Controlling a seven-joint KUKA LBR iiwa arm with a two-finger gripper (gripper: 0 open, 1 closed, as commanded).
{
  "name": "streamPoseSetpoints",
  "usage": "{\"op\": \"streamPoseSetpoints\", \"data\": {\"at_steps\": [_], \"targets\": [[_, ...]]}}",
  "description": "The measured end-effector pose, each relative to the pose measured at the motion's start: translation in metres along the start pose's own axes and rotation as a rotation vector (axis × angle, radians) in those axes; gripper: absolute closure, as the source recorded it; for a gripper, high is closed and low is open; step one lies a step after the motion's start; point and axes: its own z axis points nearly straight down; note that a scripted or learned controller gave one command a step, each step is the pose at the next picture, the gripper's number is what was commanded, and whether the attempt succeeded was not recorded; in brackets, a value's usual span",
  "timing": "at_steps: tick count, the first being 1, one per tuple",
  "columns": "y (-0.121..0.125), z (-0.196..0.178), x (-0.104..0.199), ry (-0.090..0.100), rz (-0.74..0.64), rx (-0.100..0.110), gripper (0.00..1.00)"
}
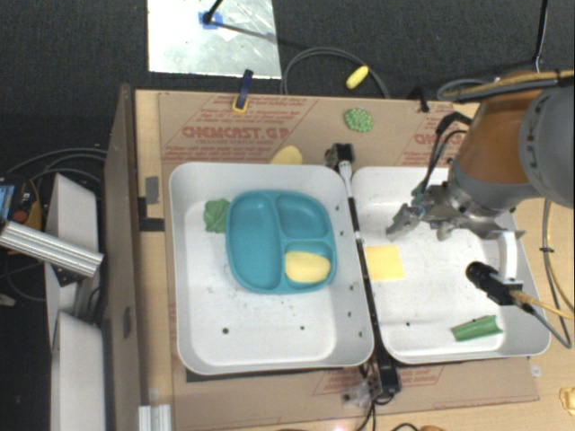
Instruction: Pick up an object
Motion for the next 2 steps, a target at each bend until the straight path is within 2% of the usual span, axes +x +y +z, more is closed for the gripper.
{"op": "streamPoseSetpoints", "data": {"at_steps": [1, 2], "targets": [[-0.013, -0.005, -0.027, 0.002, -0.003, 0.0, 0.0], [-0.03, 0.019, -0.068, 0.001, -0.001, 0.001, 0.0]]}}
